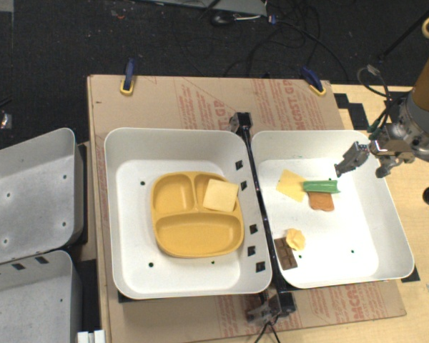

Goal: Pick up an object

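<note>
We saw the pincer [367,161] spread wide, holding nothing, above the right bin [386,263] beside the green piece [321,186].

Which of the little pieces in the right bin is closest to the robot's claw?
The green strip, lying just below-left of the gripper. The yellow wedge, the brown piece and the two pieces near the divider lie farther away.

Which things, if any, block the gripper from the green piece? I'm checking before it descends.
Nothing visible does. The gripper hangs above the right bin, up and right of the green piece, with bare bin floor between. An orange-brown piece touches its near side.
</note>
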Robot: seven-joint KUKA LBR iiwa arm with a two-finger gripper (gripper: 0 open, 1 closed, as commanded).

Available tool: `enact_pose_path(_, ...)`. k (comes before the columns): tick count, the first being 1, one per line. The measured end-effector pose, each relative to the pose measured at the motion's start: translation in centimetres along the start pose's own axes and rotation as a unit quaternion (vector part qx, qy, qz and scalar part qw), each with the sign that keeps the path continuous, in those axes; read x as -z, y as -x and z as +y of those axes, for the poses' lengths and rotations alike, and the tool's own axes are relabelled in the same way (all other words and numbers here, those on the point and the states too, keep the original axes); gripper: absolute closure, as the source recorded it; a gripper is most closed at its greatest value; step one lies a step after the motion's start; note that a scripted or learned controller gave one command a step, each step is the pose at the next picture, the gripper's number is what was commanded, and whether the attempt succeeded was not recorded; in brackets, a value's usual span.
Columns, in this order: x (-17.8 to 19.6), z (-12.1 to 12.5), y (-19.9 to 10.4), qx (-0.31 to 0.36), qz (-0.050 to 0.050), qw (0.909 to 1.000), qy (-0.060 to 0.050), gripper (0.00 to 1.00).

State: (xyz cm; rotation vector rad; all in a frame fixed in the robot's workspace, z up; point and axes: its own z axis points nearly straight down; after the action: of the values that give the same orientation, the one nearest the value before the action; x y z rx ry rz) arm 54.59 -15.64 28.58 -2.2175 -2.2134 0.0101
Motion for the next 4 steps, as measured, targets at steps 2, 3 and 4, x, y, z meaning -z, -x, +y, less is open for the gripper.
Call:
enact_pose_path(2, -4.8, 0.8, 0.8, 0.0, -0.001, 1.0, 0.004, 0.0)
enact_pose_path(3, -11.2, 1.2, 0.5, 0.001, 0.0, 1.0, 0.003, 0.0)
enact_pose_path(4, -16.6, 0.2, 0.1, 0.0, 0.0, 1.0, 0.003, 0.0)
